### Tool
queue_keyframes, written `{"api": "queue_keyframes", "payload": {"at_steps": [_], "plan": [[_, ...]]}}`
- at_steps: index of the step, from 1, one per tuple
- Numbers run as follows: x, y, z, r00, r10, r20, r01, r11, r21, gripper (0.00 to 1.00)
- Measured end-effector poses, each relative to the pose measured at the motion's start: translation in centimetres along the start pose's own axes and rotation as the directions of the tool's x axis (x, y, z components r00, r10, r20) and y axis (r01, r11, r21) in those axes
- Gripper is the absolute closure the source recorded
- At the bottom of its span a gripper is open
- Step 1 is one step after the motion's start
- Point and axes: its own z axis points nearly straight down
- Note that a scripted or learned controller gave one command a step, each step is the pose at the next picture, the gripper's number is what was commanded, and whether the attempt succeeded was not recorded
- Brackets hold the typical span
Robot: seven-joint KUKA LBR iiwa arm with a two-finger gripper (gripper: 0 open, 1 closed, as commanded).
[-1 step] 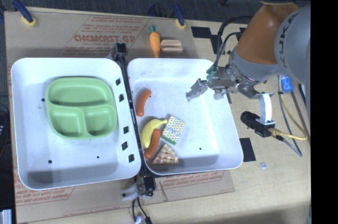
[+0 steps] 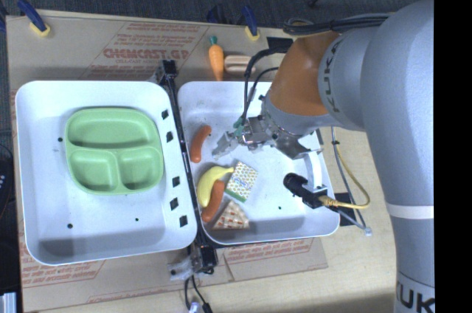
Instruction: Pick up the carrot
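Observation:
The carrot (image 2: 215, 62), orange with a small green top, lies outside the bins on the cardboard just behind the right bin's (image 2: 324, 226) back edge. My gripper (image 2: 227, 145) hangs low inside the right bin, well in front of the carrot and apart from it. It is just right of an orange sausage-shaped piece (image 2: 199, 144) and above a yellow banana (image 2: 211, 181). Nothing shows held in it. The grey arm with its orange band (image 2: 302, 79) covers the bin's middle right.
A tan roll-shaped piece (image 2: 237, 66) lies right beside the carrot. The right bin also holds a second orange sausage piece (image 2: 214, 201), a patterned cracker (image 2: 243, 181) and a waffle-like wedge (image 2: 231, 218). A green divided tray (image 2: 114, 149) sits in the left bin (image 2: 37, 230).

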Motion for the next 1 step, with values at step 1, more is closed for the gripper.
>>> {"api": "queue_keyframes", "payload": {"at_steps": [1], "plan": [[-3.76, 7.47, -3.61, 0.963, 0.269, 0.0, -0.269, 0.963, -0.004, 0.0]]}}
